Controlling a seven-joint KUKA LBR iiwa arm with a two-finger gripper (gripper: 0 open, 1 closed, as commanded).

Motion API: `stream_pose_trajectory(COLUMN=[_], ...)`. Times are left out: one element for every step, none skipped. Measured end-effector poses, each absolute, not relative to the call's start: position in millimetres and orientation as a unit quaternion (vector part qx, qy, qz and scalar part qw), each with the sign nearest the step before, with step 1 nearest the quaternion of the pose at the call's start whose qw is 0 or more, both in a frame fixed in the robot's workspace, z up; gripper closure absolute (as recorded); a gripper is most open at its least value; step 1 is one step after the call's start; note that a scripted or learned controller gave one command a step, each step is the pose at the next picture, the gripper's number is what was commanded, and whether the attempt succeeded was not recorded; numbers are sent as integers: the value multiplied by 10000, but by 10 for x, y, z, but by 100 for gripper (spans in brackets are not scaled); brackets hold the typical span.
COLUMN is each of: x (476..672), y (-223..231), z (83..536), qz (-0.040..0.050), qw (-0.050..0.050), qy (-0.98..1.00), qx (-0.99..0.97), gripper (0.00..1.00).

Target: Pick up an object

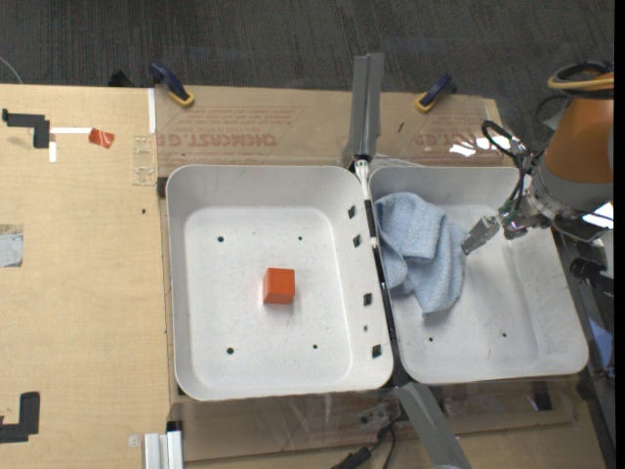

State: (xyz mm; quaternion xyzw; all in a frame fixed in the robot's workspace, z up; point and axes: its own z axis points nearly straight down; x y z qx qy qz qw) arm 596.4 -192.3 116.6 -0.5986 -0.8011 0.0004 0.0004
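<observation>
An orange-red block [279,286] rests near the middle of the left white bin [195,262]. A crumpled light blue cloth [420,247] lies in the right white bin [547,330], bunched against its left wall. My gripper [479,234] hangs over the right bin, pointing left and down, just to the right of the cloth's edge. Nothing shows between its fingers, and they are too small and dark to tell their state.
A grey divider post [366,106] rises between the bins at the back. Cardboard [254,130] with two clamps lies behind the bins. A wooden bench top [78,262] lies to the left. The arm's orange band [586,135] is at the right.
</observation>
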Motion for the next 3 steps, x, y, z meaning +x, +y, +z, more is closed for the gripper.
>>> stream_pose_trajectory(x=[5970, 5561, 5510], y=[-1938, -1841, -2014], z=[1268, 2202, 2151], qz=[-2, 1, 1], qw=[-12, -8, -3], qy=[-8000, -8378, -8346], qx=[-6000, -5460, -5508], gripper=[100, 100, 100])
